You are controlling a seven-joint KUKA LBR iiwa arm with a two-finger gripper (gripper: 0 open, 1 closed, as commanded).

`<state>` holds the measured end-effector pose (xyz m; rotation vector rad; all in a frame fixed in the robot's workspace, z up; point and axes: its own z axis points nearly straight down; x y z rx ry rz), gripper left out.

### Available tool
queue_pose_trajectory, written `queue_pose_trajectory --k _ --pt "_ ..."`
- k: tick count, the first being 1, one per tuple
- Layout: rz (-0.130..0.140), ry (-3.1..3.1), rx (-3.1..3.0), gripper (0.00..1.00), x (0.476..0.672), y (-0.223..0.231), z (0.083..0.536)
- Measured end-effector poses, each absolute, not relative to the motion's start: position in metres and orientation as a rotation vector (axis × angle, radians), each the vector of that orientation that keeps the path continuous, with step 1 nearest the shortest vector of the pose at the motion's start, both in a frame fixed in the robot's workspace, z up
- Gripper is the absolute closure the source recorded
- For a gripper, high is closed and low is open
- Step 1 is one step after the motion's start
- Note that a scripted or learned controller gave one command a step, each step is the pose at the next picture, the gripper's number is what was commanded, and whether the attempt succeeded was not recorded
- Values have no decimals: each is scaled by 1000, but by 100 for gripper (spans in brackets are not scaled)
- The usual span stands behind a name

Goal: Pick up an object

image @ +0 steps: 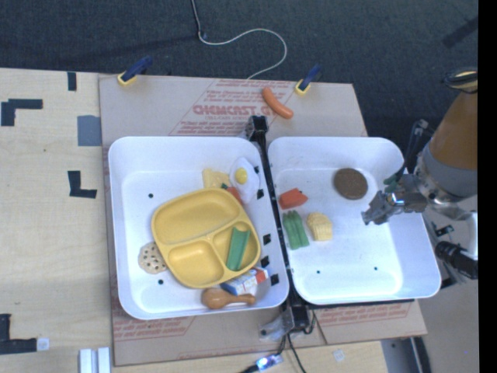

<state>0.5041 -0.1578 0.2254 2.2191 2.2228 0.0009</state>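
My gripper [378, 210] hangs over the right part of the right bin [388, 286], just right of and below a brown round patty [351, 183]. Nothing shows between its fingers. Further left in that bin lie a yellow corn piece [319, 226], a green ridged piece [294, 230] and an orange-red piece [292, 199]. The left bin [128, 231] holds a yellow divided plate [194, 235] with a green piece [238, 248] in one compartment.
Around the plate lie a cookie [151, 259], a chicken drumstick [225, 296], a fried egg [242, 176] and a yellow wedge [213, 179]. An orange sausage [277, 103] rests on the cardboard behind the bins. Two clamps [134, 70] [308, 78] hold the cardboard's far edge.
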Motion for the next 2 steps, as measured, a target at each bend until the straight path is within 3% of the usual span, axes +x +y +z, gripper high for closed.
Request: queue_pose_trajectory --k 2 --pt "1 2228 2216 100 551 -69 228"
